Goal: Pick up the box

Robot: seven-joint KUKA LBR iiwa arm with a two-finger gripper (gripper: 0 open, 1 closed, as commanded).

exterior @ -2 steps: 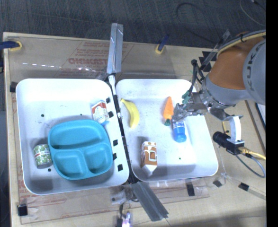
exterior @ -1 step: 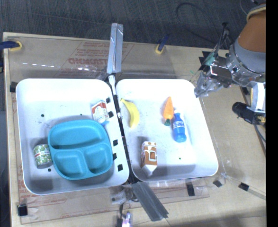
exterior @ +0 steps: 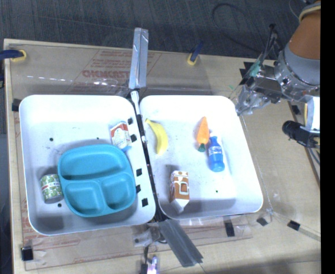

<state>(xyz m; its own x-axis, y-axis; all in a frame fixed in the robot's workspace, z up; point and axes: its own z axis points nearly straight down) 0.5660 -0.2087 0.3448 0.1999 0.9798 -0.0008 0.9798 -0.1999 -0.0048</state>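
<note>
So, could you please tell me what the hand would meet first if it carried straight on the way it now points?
Probably the right bin's upper-right rim: the hand hangs just outside that corner, pointing down-left. Past it lies the carrot, though depth is unclear.

Arm [exterior: 304, 41]: grey w/ orange band above wrist. Tool [exterior: 250, 96] is metal-grey, w/ thin dark cables and small green marks.

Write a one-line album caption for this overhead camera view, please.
Robot gripper waits at the right bin's corner, away from the small carton box standing near a banana.
</note>
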